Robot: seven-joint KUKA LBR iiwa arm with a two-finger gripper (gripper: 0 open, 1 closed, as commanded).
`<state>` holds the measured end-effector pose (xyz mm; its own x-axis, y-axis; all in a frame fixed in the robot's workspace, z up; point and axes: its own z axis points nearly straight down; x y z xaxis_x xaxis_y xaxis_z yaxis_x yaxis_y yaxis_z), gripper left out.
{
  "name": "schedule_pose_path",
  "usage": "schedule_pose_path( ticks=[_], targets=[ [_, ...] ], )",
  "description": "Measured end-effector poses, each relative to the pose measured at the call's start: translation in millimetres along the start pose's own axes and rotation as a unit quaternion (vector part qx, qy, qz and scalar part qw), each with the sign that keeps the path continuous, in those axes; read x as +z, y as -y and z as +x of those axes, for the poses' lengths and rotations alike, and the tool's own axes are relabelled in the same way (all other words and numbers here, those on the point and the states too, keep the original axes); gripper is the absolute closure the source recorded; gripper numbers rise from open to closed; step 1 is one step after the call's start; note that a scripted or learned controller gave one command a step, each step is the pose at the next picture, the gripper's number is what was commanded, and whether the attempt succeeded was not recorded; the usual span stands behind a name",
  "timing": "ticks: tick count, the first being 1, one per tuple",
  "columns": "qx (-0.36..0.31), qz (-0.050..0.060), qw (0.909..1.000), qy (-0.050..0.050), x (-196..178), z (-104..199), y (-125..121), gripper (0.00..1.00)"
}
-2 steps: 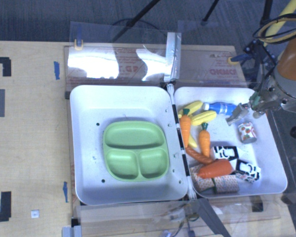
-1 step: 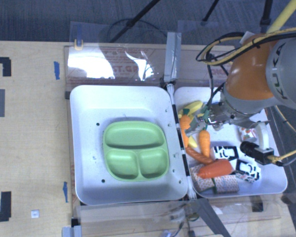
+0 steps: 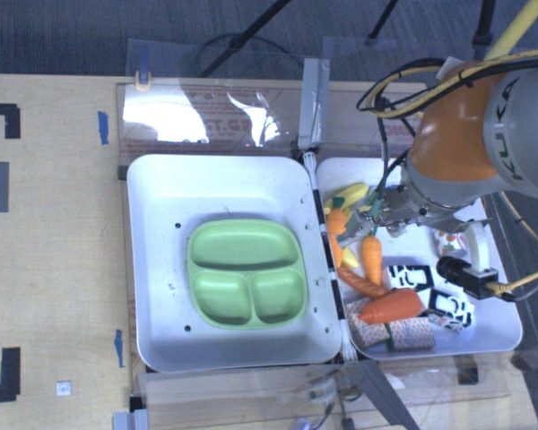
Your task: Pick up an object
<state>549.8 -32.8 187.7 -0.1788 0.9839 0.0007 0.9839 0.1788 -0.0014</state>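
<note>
Toys crowded the right bin (image 3: 507, 330), packed against its left wall just below and left of the claw (image 3: 377, 211). The claw hung low over a small upright carrot (image 3: 371, 258), with a yellow piece (image 3: 351, 193) just beside it. Whether it was spread or pinching could not be told; the wrist covered it. Risk: with pieces touching, a grab could slip or drag neighbours. The green tray (image 3: 247, 271) lay well left.

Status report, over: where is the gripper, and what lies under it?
Gripper low in right bin, fingers unclear. Carrot just beside it, not held. Toy food crowded along the bin's left wall. Green divided plate in left bin.
</note>
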Motion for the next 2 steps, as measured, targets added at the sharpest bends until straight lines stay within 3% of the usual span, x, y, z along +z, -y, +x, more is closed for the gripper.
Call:
schedule_pose_path(
  ticks=[2],
  targets=[
    [0.0, 0.0, 1.0, 0.0, 0.0, 0.0, 0.0, 0.0]
  ],
)
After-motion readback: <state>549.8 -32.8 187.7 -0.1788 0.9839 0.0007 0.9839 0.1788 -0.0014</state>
